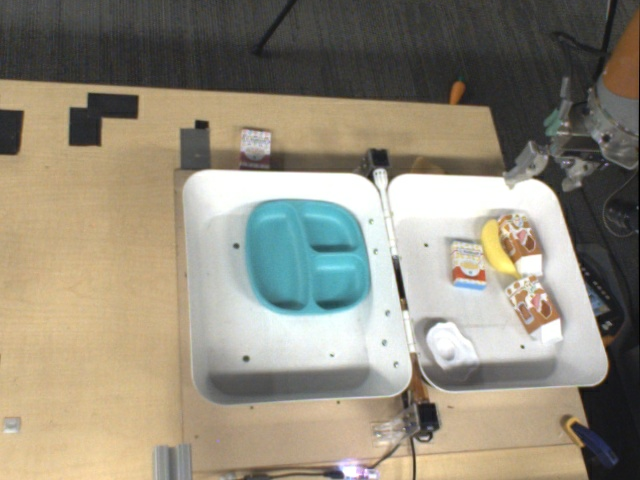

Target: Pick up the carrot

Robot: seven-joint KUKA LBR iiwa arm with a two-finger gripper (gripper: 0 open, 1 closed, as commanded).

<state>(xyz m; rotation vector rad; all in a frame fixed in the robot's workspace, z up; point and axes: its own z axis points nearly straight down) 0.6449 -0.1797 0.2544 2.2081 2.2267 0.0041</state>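
Item, approach step: grey two-finger gripper (562,158), grip state not discernible, above the far right corner of the right-hand shallow white bin (520,376); carrot, judged the small orange piece (457,92) on the counter's far edge, calls for reaching beyond the bins.

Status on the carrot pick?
Tool at the shallow white right bin's far rim. Small orange object on wooden bench's far edge, maybe the carrot. Yellow banana in that bin, off the path.

A robotics lab: plywood bench (90,268), two white bins (215,368), loose cables (395,448), dark carpet (150,18).
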